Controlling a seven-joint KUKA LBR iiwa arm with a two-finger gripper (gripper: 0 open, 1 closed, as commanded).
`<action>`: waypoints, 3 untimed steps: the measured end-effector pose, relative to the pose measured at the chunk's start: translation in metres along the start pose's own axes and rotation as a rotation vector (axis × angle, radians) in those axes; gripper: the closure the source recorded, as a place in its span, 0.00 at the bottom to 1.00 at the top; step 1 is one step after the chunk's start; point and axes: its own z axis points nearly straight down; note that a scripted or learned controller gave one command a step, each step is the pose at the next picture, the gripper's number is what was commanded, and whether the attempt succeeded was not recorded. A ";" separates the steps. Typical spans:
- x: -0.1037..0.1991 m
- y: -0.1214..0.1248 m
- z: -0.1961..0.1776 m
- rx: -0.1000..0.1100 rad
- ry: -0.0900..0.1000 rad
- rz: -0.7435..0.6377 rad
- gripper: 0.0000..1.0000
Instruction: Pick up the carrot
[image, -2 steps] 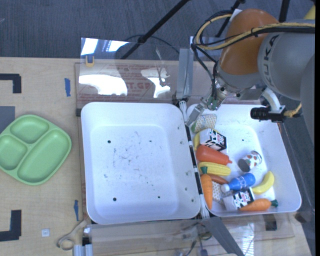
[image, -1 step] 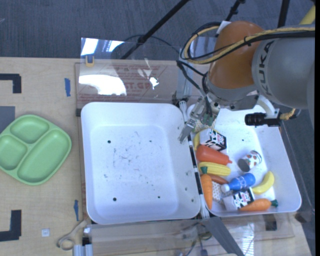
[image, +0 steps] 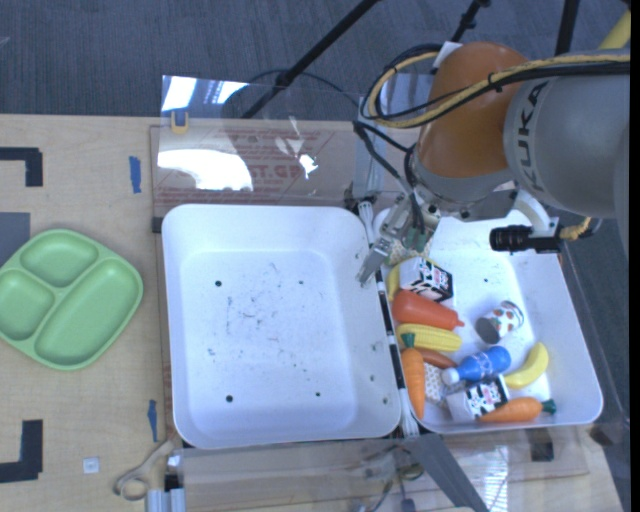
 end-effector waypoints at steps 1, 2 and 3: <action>-0.040 -0.008 0.000 -0.002 -0.004 -0.133 0.00; -0.041 -0.006 -0.012 -0.008 -0.011 -0.132 1.00; -0.041 -0.006 -0.012 -0.008 -0.011 -0.132 0.00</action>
